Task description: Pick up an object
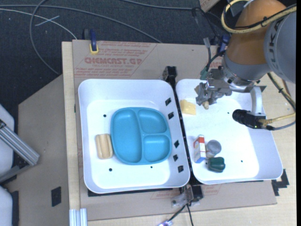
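We judge the likeliest trouble to lie with the pale yellow block (188,107), the object nearest the gripper (206,100). It sits at the left edge of the right bin (244,140), close against the wall that divides it from the left bin (94,102). A descent onto it from here could bring the gripper against that wall, or could push the block along the floor instead of closing around it, because there is little room on the wall side.

Farther down the same bin, a small red, white and blue carton (200,149), a grey round object (213,147) and a dark green object (217,164) lie crowded together, touching or nearly so. A try there could catch two at once or knock one aside.

In the left bin, the blue divided plate (141,135) is broad and low, and we expect it to offer little to clamp. The tan block (104,145) lies just beside its left edge.

The gripper hangs over the upper left part of the right bin, just right of the yellow block and apart from it. From this slant we cannot tell how far open it is. It seems to carry nothing and to touch no object.
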Robot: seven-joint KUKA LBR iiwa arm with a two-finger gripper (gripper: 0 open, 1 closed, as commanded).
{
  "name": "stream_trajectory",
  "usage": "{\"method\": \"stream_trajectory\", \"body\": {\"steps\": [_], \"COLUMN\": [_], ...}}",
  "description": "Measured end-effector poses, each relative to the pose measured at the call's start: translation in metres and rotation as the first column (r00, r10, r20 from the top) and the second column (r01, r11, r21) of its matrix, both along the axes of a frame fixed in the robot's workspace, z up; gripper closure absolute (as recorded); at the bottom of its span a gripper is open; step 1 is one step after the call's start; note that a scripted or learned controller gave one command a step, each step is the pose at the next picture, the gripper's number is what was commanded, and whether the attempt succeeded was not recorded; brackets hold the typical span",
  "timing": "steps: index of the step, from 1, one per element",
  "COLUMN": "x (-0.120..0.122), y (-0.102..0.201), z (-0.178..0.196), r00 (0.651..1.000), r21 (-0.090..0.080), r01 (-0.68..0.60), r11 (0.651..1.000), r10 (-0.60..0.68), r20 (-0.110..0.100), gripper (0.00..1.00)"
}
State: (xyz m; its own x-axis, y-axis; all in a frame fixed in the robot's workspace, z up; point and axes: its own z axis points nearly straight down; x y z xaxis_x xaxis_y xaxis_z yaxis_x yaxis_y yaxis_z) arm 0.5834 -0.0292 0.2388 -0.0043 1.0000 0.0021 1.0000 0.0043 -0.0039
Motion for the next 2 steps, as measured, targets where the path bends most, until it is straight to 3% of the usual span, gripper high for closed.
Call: {"method": "stream_trajectory", "body": {"steps": [2], "x": [-0.037], "y": [0.083], "z": [-0.003], "r00": [1.0], "r21": [0.0], "r01": [0.001], "r11": [1.0], "r10": [-0.001], "r20": [-0.001], "gripper": [1.0]}}
